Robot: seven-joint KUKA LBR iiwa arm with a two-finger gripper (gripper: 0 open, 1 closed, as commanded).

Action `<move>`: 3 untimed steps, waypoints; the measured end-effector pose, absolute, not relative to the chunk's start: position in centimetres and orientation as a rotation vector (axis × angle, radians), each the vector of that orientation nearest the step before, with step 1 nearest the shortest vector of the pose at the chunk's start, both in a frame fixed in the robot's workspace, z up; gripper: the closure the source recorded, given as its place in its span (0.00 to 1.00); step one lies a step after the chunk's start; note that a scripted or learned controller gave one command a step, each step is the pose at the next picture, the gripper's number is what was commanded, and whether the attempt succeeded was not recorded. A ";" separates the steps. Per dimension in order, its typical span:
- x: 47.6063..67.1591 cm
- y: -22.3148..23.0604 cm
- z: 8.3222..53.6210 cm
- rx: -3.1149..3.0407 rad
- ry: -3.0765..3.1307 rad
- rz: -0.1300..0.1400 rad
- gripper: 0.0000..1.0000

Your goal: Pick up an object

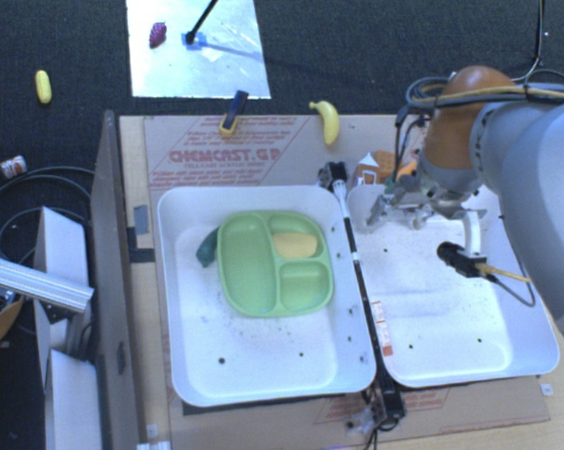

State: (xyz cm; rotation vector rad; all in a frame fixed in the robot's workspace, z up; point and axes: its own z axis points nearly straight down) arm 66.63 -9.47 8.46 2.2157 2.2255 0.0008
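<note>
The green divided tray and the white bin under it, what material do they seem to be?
The green divided tray looks like moulded plastic: uniform colour, rounded compartments, soft sheen. The shallow white left bin also appears plastic, matte, with a rounded rim and dark specks; thin metal cannot be excluded.

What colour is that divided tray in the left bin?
Light green; the tray shows plainly in the camera view.

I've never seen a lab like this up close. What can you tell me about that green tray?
The green tray looks like smooth plastic, with rounded corners and three compartments. It lies flat in the left white bin. A pale yellow object sits in its upper right compartment, and a dark teal object rests against its left edge.
</note>
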 end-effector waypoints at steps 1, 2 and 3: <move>66.9 -12.8 8.6 2.220 2.218 0.003 0.00; 66.9 -7.9 8.5 2.212 2.230 0.003 0.00; 67.0 -8.2 9.6 2.212 2.226 0.006 1.00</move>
